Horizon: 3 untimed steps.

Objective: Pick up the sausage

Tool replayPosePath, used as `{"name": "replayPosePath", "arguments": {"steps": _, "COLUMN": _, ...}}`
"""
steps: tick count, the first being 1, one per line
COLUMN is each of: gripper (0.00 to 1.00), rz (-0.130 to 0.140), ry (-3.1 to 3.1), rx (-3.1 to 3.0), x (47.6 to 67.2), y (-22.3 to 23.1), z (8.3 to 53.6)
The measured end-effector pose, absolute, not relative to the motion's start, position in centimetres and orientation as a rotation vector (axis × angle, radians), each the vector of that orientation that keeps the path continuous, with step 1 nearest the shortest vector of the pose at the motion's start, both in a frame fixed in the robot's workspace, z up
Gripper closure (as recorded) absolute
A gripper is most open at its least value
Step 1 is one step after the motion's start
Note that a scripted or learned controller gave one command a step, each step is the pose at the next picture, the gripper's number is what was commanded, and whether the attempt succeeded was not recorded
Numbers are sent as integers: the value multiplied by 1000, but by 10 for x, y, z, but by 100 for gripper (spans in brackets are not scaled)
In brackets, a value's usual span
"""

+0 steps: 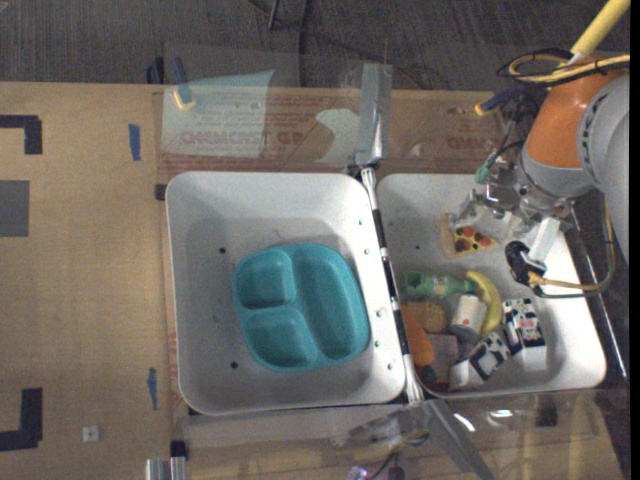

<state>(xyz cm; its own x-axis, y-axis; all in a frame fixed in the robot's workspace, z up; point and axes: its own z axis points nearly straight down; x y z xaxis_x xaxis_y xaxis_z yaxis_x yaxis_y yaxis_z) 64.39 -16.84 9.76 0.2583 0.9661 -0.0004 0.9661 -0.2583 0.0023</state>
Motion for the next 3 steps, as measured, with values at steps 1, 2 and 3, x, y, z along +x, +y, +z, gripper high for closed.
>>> {"name": "replayPosePath", "arguments": {"steps": 1, "gripper": 0, "rz": 9, "ry": 1919, "rx": 2481, "x": 655, "y": -193, "z": 92}}
{"name": "replayPosePath", "arguments": {"steps": 2, "gripper": 100, "rz": 23, "ry": 1915, "rx": 2466, "x": 659, "y": -192, "z": 109}}
{"name": "replayPosePath", "arguments": {"steps": 3, "gripper": 0, "rz": 22, "ry": 1916, "rx": 2466, "x": 659, "y": -191, "z": 109}}
